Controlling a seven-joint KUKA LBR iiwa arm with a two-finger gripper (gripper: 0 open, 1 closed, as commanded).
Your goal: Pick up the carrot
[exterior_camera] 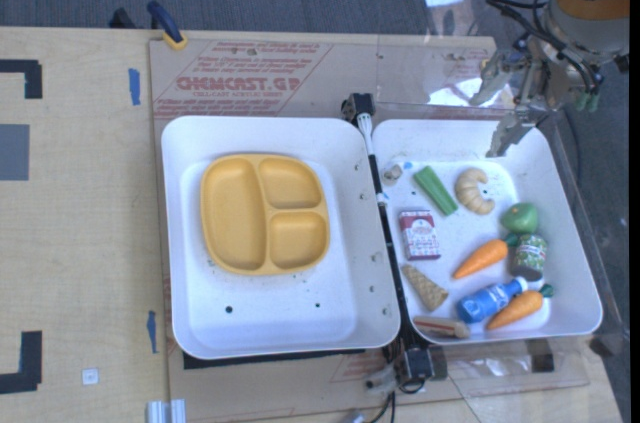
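Two orange carrots lie in the right bin (pixel 570 241). One carrot (pixel 480 258) rests near the bin's middle, pointing down-left. The other carrot (pixel 520 308) lies by the near right corner, against a blue bottle (pixel 490 299). My gripper (pixel 498 111) hangs above the bin's far rim, well back from both carrots. Its two fingers stand apart with nothing between them, so it is open.
The right bin also holds a green block (pixel 435 189), a croissant (pixel 475 191), a green fruit (pixel 520 217), a small jar (pixel 528 254), a red box (pixel 420 234), a cone-shaped wedge (pixel 425 286) and a sausage (pixel 440 328). A yellow divided plate (pixel 265 213) sits in the left bin (pixel 190 301).
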